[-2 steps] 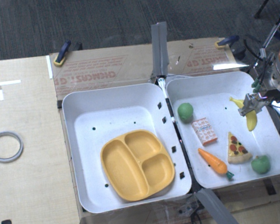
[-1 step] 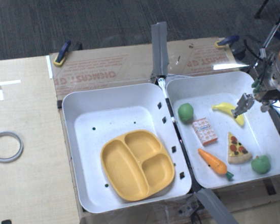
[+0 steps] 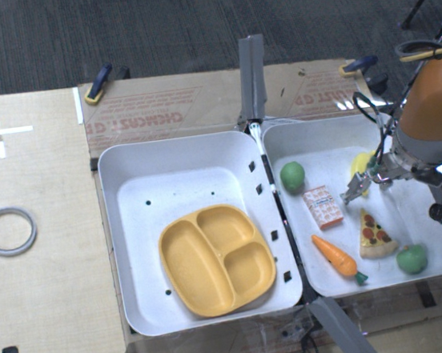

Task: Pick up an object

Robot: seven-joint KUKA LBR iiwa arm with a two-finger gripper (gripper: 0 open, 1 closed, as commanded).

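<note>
The right bin holds several toys. A green ball lies at its back left, with a small pink and white box in front of it. Toward the front lie an orange carrot, a pizza slice and a green apple. A yellow object sits at the back, partly hidden by the arm. My gripper hangs low over the bin's middle, just in front of the yellow object, right of the box and above the pizza slice. Nothing shows held in it.
The left bin holds a yellow divided plate. A grey divider post stands behind the bins' shared wall. A tape roll lies on the wooden bench at far left. Cables hang by the arm at right.
</note>
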